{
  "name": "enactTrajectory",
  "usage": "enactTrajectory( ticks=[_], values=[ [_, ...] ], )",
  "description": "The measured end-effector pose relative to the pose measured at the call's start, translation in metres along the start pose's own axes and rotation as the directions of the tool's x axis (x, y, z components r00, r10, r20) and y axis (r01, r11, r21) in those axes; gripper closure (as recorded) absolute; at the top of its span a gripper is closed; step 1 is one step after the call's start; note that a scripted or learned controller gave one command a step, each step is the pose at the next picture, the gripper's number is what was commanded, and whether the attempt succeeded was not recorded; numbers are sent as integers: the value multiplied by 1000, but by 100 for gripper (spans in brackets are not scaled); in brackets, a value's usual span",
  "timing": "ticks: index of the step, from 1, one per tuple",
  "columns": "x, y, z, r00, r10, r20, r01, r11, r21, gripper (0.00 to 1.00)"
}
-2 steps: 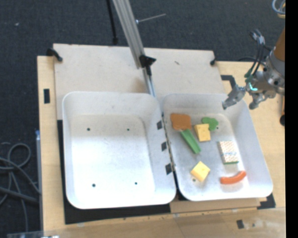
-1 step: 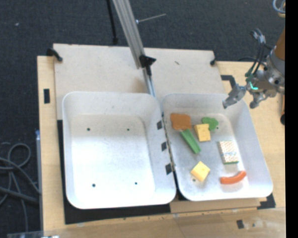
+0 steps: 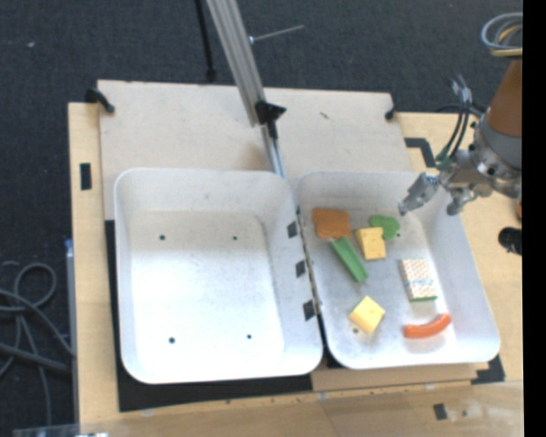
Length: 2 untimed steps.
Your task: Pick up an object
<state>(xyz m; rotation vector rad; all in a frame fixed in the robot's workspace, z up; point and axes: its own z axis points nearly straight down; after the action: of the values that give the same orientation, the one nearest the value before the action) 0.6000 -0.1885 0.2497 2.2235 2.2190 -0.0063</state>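
Toys (image 3: 375, 276) crowded beneath end effector (image 3: 432, 198)

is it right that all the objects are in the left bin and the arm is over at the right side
Not quite. The camera view shows the objects, such as the orange sausage and green stick, in the right bin, not the left bin. The arm is indeed at the right side.

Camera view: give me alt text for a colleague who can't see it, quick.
A gripper hangs open above the far right edge of the right bin, holding nothing. That bin holds a brown block, a green stick, two yellow blocks, a patterned block and an orange sausage. The left bin sits beside it.
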Motion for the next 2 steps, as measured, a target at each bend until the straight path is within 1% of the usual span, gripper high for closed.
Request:
enactTrajectory(
  ticks=[1, 2],
  values=[
    [-4, -4, 63, 1000, 1, -1, -1, 1000, 2, 0],
    [-4, -1, 125, 1000, 2, -1, -2, 1000, 2, 0]
  ],
)
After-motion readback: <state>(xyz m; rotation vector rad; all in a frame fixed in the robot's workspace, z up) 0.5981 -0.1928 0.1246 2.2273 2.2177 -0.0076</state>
